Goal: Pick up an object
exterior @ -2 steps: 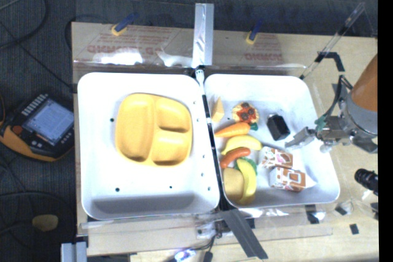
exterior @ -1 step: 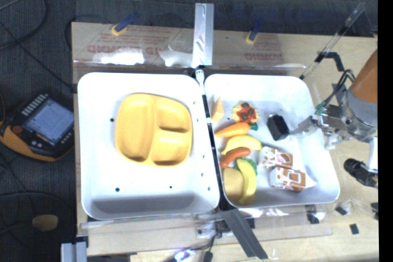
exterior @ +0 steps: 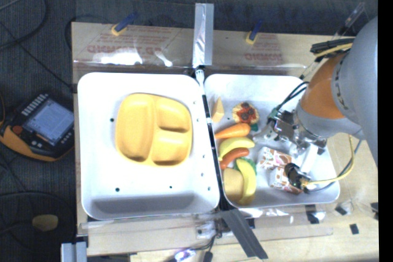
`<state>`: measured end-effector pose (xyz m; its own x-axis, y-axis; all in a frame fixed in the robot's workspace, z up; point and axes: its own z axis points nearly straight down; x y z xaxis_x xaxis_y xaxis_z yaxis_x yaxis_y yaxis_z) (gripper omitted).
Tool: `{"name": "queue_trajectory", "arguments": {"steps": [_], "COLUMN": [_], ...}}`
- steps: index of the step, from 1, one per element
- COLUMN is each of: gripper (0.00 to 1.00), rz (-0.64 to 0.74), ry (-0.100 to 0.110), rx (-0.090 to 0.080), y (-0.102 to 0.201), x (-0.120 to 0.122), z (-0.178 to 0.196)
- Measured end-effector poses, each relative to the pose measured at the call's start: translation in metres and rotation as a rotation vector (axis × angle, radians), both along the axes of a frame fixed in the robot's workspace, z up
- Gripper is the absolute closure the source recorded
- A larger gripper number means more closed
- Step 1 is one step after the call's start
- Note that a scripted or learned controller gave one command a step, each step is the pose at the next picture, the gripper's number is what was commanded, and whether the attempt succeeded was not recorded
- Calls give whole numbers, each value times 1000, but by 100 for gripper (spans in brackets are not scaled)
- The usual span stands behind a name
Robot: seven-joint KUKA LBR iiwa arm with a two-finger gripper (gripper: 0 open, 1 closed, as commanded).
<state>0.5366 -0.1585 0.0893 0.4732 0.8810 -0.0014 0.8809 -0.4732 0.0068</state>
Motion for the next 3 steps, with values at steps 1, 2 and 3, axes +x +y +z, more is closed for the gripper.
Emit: {"name": "queue_trajectory", "arguments": {"steps": [1, 2, 3], "gripper": [100, 100, 100], "rz": [2, -158, -625], "ry": [-3, 10, 7], "rx": [1, 2, 0], "y": [1, 81, 91], "x": [2, 15, 36], "z": [10, 93, 182]}}
